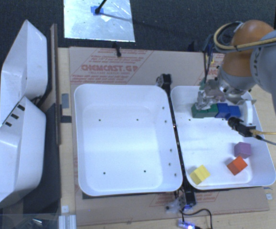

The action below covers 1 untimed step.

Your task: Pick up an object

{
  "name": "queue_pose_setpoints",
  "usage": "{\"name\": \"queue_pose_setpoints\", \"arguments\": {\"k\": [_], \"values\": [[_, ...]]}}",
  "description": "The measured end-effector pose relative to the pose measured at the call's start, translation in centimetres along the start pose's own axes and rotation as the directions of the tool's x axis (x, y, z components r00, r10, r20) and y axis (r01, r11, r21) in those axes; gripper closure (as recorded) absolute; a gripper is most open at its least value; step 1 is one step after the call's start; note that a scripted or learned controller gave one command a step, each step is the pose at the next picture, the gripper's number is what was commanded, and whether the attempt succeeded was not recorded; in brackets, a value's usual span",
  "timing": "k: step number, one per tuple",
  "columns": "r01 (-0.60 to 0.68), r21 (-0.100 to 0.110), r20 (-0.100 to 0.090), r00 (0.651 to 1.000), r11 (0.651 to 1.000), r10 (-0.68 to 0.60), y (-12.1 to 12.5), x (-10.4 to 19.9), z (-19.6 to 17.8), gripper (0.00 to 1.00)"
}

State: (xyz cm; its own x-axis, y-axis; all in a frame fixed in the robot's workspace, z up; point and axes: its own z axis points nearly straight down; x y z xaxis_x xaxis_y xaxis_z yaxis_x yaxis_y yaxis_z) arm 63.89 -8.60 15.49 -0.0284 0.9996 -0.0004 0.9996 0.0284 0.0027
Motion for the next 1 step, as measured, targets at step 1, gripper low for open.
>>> {"name": "queue_pose_setpoints", "arguments": {"k": [1], "values": [[-0.023, -0.008, -0.001, 1.0, 1.0, 0.023, 3.65, 5.82, -12.22, 1.0]]}}
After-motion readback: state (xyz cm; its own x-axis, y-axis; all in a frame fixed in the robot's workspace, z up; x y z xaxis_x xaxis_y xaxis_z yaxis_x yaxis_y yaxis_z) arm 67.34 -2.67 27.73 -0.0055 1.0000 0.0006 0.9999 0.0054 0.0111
